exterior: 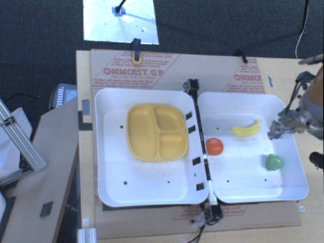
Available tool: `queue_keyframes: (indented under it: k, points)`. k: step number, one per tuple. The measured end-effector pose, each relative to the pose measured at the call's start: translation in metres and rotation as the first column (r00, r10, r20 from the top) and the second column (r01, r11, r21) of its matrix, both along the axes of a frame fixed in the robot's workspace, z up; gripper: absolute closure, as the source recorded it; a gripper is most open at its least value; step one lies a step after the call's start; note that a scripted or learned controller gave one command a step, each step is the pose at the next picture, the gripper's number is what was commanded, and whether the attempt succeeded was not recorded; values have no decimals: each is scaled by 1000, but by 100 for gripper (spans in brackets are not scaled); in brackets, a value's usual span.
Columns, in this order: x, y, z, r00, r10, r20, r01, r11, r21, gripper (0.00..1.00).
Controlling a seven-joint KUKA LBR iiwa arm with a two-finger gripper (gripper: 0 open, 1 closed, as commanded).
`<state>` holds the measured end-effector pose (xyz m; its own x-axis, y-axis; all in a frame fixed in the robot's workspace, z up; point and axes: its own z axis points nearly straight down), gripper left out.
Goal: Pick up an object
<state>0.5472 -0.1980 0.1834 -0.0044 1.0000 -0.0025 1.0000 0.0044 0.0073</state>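
You had the right bin (pixel 238 196) as your landmark: the banana (pixel 246 129) lay in its upper middle, long axis pointing toward the gripper (pixel 276 130) at the bin's right wall; whether that gripper was open, I cannot tell.

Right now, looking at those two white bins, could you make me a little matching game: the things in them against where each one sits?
Things:
1. yellow divided tray
2. banana
3. orange-red ball
4. green object

Places:
A. right bin, against the divider
B. left bin
C. right bin, near its right wall, towards the front
D. right bin, further back, near the middle

Pairs: 1-B, 2-D, 3-A, 4-C
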Motion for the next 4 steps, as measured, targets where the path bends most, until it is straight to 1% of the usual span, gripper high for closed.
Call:
queue_keyframes:
  k: [1, 2, 3, 4]
  points:
    - [11, 3, 59, 1000, 1, 1, -1, 1000, 0, 100]
    - [12, 3, 72, 1000, 1, -4, -1, 1000, 1, 100]
    - [27, 59, 59, 1000, 6, -5, -6, 1000, 4, 100]
    - [48, 113, 51, 1000, 6, -4, -6, 1000, 3, 100]
